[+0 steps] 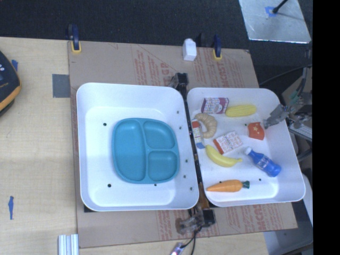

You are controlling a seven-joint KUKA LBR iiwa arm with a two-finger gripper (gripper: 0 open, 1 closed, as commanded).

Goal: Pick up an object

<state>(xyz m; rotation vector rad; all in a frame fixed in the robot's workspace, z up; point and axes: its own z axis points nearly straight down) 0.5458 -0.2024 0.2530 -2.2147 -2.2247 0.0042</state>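
Observation:
The right bin (287, 193) holds several small items: a purple-and-white carton (215, 105), a yellow corn-like piece (240, 110), a beige doughnut (206, 124), a red-and-white box (228, 142), a banana (222, 158), a blue bottle (263, 162), a carrot (227, 186) and a red block (256, 131). My gripper (273, 117) reaches in over the bin's right rim. Its tip hangs just up and right of the red block, and nothing shows held in it.
The left bin (87, 142) carries a blue divided plate (145, 150). A small red-and-white item (197, 132) lies against the right bin's left wall. Clamps (75, 37) pin the cardboard sheet under both bins at the back edge.

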